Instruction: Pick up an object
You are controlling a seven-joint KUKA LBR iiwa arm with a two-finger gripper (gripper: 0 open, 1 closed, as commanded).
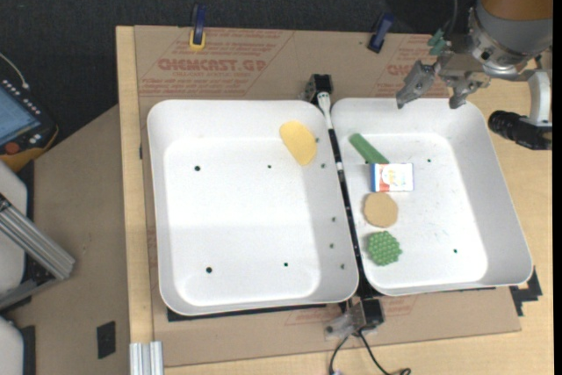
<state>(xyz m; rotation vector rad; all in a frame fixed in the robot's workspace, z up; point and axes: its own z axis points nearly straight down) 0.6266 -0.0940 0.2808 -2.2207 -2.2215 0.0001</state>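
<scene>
My gripper (433,94) hangs over the far rim of the right bin (492,189), its two grey fingers spread open with nothing between them. Well below it in that bin lie a green stick (368,147), a small white box with a colourful label (392,177), a tan round disc (380,210) and a bumpy green ball (384,248), all near the bin's left side. A yellow oval piece (299,141) rests in the left bin (219,224) near its far right corner.
The two bins sit side by side on a cardboard sheet (140,101), joined by a dark divider strip (338,180). Blue clamps (198,27) hold the cardboard's far edge. The right part of the right bin is bare.
</scene>
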